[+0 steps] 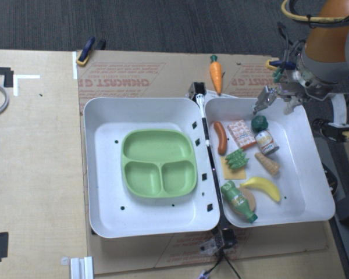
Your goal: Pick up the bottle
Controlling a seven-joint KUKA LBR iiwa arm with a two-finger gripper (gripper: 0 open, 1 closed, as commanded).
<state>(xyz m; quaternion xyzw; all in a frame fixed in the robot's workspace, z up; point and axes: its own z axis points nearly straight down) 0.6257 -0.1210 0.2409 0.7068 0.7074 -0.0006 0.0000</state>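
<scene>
The bottle (238, 201) is green with a label and lies on its side in the front left corner of the right bin (314, 156), partly over a tan round piece. My gripper (277, 102) hangs over the bin's far edge, well behind the bottle. Its fingers are spread open with nothing between them. The orange-banded wrist rises above it at the upper right.
The right bin also holds a sausage (221, 137), a red-and-white packet (241, 133), a dark green ball (259, 122), a can (266, 142), green leaves (237, 158), a corn piece (267, 163) and a banana (263, 186). A green divided plate (160, 163) sits in the left bin. A carrot (215, 73) lies behind the bins.
</scene>
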